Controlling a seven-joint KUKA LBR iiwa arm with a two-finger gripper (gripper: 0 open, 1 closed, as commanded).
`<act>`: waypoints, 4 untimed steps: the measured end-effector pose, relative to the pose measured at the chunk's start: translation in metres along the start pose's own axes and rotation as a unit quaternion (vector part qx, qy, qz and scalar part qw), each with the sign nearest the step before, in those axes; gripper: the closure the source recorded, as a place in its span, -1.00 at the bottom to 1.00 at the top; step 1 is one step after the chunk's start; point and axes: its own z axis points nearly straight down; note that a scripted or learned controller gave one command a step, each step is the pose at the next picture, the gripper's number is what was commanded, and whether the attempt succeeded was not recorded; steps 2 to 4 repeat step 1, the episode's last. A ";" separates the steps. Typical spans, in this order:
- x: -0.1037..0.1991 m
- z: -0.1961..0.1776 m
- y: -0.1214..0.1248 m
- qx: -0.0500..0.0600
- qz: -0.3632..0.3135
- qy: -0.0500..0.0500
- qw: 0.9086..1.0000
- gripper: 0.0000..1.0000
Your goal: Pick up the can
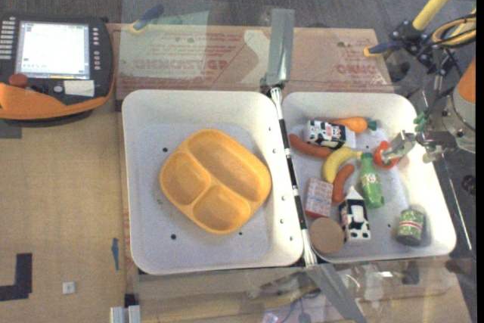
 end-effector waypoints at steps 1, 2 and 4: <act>-0.007 0.070 -0.053 -0.012 -0.054 -0.002 0.998 -1.00; -0.007 0.070 -0.053 -0.012 -0.054 -0.002 0.998 -1.00; -0.007 0.070 -0.053 -0.012 -0.054 -0.002 0.998 -1.00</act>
